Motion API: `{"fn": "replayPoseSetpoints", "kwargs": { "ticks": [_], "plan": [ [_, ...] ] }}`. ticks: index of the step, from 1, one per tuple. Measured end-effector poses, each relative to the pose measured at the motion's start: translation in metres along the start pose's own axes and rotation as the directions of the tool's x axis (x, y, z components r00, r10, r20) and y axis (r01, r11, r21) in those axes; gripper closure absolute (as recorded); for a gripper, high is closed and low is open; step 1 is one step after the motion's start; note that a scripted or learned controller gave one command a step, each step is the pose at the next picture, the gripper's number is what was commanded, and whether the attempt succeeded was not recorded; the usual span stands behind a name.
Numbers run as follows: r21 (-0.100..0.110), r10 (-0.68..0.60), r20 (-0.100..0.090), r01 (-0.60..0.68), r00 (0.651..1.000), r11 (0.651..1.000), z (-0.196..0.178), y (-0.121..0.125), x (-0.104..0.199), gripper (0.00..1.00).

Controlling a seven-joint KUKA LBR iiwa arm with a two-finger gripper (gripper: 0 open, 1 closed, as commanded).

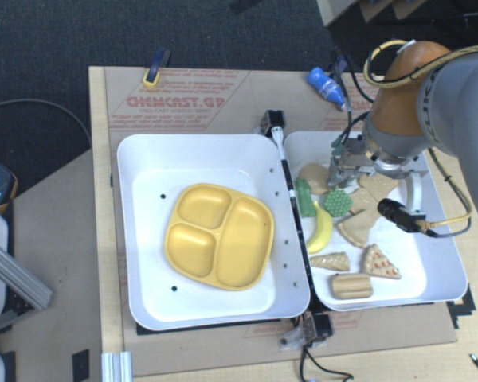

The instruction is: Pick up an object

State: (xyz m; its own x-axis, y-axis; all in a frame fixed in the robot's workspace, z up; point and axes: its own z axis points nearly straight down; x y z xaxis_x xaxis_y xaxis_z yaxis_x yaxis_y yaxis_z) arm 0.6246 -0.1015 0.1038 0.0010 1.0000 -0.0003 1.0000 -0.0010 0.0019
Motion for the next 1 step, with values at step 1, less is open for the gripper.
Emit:
{"fn": "replayPoseSetpoints", "kwargs": {
  "ticks": [1],
  "plan": [
    [-0.004,-0.001,0.001,0.001,1.0,1.0,-0.0433,0.0002,-0.0009,1.0]
  ]
}}
